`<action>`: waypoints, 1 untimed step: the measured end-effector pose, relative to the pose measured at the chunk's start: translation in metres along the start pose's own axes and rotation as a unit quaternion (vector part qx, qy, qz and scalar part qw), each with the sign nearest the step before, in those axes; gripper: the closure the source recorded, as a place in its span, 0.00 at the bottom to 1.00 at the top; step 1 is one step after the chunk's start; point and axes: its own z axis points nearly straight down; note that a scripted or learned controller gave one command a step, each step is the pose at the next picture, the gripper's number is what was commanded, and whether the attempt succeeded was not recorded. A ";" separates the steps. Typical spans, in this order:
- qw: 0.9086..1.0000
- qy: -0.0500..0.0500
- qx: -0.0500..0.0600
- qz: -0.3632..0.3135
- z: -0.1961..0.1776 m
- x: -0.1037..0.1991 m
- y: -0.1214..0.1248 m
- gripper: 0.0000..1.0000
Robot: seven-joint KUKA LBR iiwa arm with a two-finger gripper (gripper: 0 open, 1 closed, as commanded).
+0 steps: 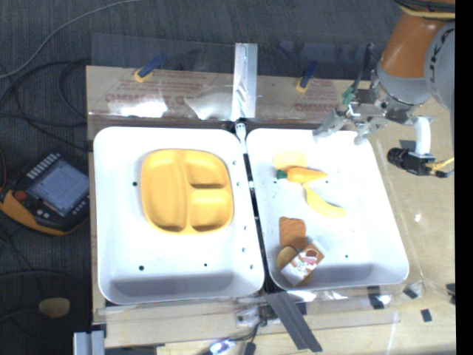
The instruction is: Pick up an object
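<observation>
My gripper point(346, 126) hangs above the far right corner of the right bin point(369, 198), its two fingers spread open with nothing between them. Below and left of it in that bin lie a pale yellow piece point(290, 159), an orange carrot-like toy point(303, 174) and a yellow banana point(324, 203). Nearer the front edge sit a brown bread-like piece point(292, 230) and a small white-and-red carton point(301, 262).
The left bin point(118, 257) holds a yellow divided tray point(186, 189). A metal post point(244, 80) stands behind the ridge between the bins. A handheld pendant point(46, 193) lies on the floor at the left.
</observation>
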 end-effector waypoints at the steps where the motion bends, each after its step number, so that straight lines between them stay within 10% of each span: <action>1: 0.999 0.000 0.000 -0.033 0.132 0.057 -0.035 0.00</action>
